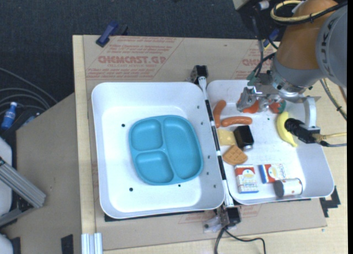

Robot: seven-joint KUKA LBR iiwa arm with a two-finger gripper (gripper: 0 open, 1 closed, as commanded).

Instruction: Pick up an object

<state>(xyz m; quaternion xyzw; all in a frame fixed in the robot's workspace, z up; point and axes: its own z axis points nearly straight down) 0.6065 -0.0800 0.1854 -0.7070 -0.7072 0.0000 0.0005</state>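
Observation:
The right bin [309,162] holds several small items. Two orange sausages [238,120] [219,110] lie near its upper left, above a yellow cheese slice [225,137], a black block [243,137] and a brown cracker [234,155]. A banana [285,128] lies at the right. My gripper [251,99] hangs low over the bin's far end, just above the sausages. A small red piece [257,104] shows right beside it, and I cannot tell whether the two touch.
The left bin [110,137] carries a blue divided plate [164,149]. Two small boxes [247,179] [272,173] and a grey-capped cylinder [289,187] sit at the right bin's near edge. Black clamps [199,73] join the bins. The arm's orange band [306,32] looms over the far right.

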